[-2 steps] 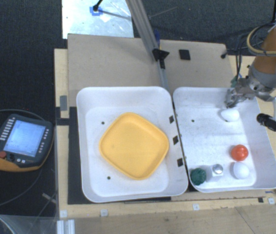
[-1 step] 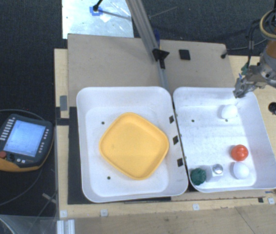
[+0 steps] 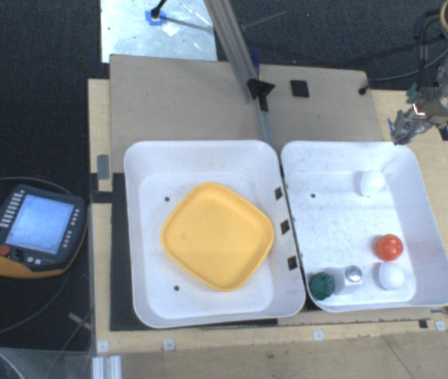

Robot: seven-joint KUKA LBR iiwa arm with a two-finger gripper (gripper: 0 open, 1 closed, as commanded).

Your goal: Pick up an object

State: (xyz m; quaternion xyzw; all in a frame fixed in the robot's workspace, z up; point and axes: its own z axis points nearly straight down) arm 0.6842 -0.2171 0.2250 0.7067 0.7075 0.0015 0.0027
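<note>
I saw a square yellow plastic plate (image 3: 218, 235) lying flat in the left bin. In the right bin lay two white balls (image 3: 371, 183) (image 3: 390, 276), an orange ball (image 3: 389, 247), a dark green ball (image 3: 322, 284) and a small silver piece (image 3: 353, 274).

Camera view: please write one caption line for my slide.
Gripper at right bin's far corner; yellow plate in left bin.

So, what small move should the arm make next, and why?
Probably bring the gripper in over the right bin toward the white ball. The gripper sits outside the bin's far right corner, with nothing between its fingers, and that ball lies alone and nearest to it, apart from the cluster at the near edge.
</note>
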